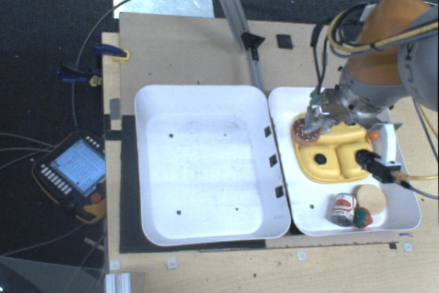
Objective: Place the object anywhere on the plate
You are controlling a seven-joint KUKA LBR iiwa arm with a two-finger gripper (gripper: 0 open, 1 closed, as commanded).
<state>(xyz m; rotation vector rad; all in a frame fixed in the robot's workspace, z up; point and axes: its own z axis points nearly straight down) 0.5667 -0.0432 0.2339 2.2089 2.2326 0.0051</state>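
Note:
A yellow plate [336,160] with two hollows lies in the right bin [299,209]. A brown ring-shaped donut with pink icing [304,134] rests at the plate's upper left corner, partly over its rim. My gripper [315,120] is directly above the donut and touches or nearly touches its top right side, hiding part of it. The arm's grey wrist and orange band reach in from the upper right.
At the front of the right bin a small can [343,208] lies beside a round tan piece [372,196] and a red and green strawberry-like thing [363,217]. A small orange bit [374,136] sits by the plate's right end. The left bin [154,147] stands alongside.

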